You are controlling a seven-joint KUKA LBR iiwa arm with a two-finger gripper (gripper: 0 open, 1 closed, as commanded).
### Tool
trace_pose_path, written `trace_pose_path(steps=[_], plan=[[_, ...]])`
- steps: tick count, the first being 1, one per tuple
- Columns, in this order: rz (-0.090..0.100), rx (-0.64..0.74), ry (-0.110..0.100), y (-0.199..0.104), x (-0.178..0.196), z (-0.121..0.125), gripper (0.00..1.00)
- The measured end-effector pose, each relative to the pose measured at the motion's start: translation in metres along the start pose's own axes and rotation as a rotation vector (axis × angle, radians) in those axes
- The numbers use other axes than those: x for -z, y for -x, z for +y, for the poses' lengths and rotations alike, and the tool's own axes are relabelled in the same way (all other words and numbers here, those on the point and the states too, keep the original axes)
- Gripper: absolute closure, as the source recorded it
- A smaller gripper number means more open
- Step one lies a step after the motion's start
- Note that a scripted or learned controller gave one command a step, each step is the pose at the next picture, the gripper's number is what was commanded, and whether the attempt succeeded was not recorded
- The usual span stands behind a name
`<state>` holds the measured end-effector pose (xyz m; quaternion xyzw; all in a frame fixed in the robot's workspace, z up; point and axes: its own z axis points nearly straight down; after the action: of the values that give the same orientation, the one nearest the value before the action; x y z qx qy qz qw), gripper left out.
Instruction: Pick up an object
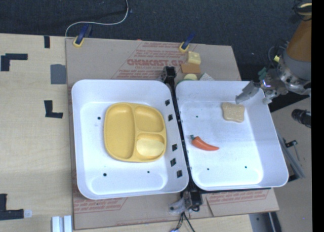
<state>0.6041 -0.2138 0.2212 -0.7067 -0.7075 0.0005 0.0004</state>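
Right bin (263, 140), far half: a tan bread piece (233, 112) lies flat near the far edge, toward the right wall. The gripper (248, 94) hangs just beyond it, tilted in from the bin's far right corner, nothing between its fingers; whether they stand apart or together I cannot tell. My guess is it is lining up on the bread. Orange chilli (204, 145) near the bin's middle, well apart from the bread.

Left bin (86, 124): yellow divided plate (134, 131) at centre, a pale round item in its near right compartment.

Small blocks (191, 63) sit outside the bins, past the divider's far end. Cardboard sheet (147, 61) under both bins, clamped at its far edge, probably to keep it from sliding; red print reads roughly "CHEMCAST", the rest too small.
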Motion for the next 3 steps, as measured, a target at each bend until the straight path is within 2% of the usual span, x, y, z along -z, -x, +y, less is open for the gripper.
trace_pose_path(steps=[1,2,3], plan=[[-0.001,0.002,0.001,0.008,-0.088,0.026,0.00],[-0.004,0.000,0.005,-0.006,-0.133,0.055,0.00],[-0.010,0.001,0.019,-0.041,-0.129,0.022,0.00]])
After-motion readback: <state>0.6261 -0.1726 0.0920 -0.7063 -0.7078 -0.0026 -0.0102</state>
